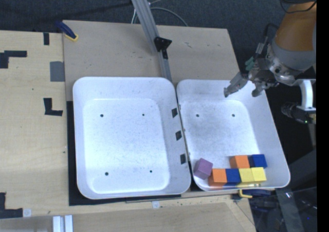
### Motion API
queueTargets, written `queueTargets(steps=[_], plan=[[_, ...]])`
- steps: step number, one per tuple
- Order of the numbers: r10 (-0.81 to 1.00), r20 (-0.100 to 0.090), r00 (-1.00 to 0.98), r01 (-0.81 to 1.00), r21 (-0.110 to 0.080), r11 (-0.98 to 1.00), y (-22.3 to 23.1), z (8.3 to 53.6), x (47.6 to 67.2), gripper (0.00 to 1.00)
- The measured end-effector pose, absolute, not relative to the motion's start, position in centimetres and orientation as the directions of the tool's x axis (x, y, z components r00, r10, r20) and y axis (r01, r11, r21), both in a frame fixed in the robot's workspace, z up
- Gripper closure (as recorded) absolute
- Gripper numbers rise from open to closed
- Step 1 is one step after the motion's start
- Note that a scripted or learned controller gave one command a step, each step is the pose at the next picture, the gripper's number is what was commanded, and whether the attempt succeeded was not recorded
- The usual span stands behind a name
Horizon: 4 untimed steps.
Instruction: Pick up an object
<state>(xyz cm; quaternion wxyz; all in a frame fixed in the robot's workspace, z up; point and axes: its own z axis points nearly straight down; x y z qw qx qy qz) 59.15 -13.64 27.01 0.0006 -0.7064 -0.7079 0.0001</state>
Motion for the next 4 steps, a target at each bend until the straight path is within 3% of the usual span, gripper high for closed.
queueTargets(steps=[2, 3, 4], plan=[[1.000, 0.001, -0.002, 1.000, -0.001, 0.002, -13.6, 27.0, 59.1, 0.00], [1.000, 0.001, -0.007, 1.000, 0.003, 0.007, -9.7, 28.7, 63.2, 0.00], [1.000, -0.001, 0.000, 1.000, -0.008, 0.000, -12.9, 17.1, 65.8, 0.00]])
